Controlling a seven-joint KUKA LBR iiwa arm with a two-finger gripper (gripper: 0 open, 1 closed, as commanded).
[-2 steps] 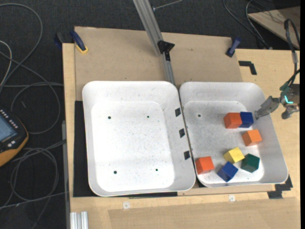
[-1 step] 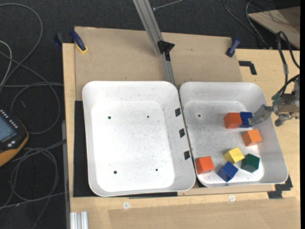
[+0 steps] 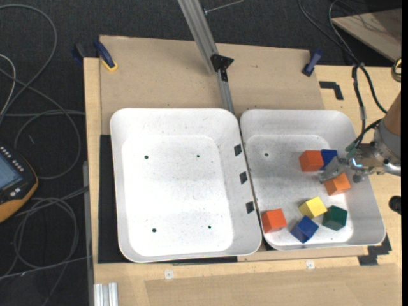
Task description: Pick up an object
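7 blocks [image 3: 312, 160] in right bin [image 3: 280, 123]

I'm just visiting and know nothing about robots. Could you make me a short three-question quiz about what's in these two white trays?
1. True or false: all the blocks lie in the right bin.
2. How many orange blocks are there?
3. Which block sits nearest the gripper: A yellow block, B orange block, C green block?

Key: 1 true; 2 three, counting and; 3 B.
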